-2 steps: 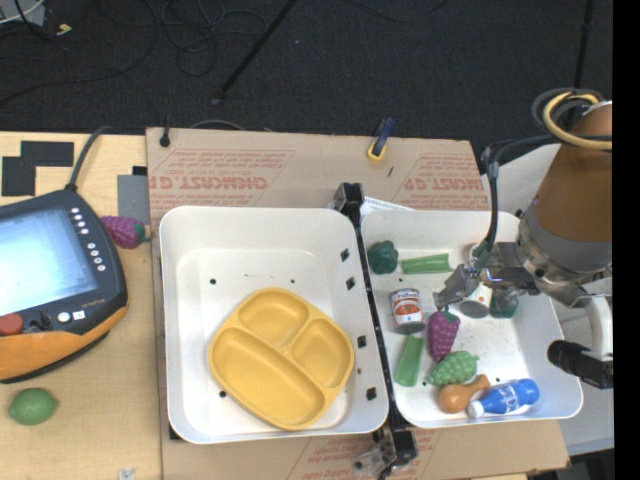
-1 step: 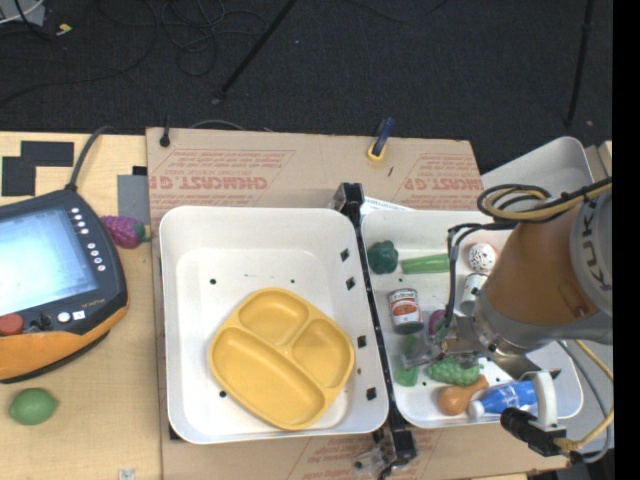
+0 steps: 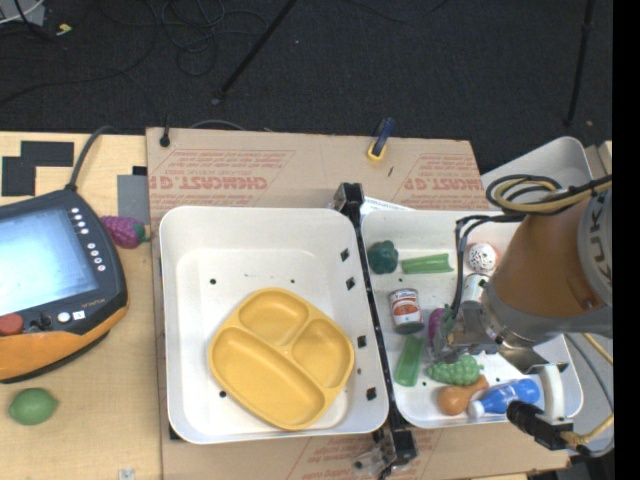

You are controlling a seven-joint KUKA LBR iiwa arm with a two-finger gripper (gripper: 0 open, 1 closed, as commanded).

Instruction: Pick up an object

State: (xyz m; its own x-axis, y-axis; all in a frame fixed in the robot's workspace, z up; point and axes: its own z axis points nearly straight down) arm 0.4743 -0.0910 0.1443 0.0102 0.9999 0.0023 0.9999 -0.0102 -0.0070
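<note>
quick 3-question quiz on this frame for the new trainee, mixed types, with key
1. True or false: the yellow divided tray lies in the right bin.
2. Which thing sits nearest the gripper? A) the small can B) the green grapes C) the white ball
3. Fill in: the green ball outside the bins lies just below the ______.

Key
1. False. It lies in the left bin.
2. B. The grapes lie right under the gripper; the can is further left, the ball further up.
3. Handheld control tablet, at the left of the bench.
</note>
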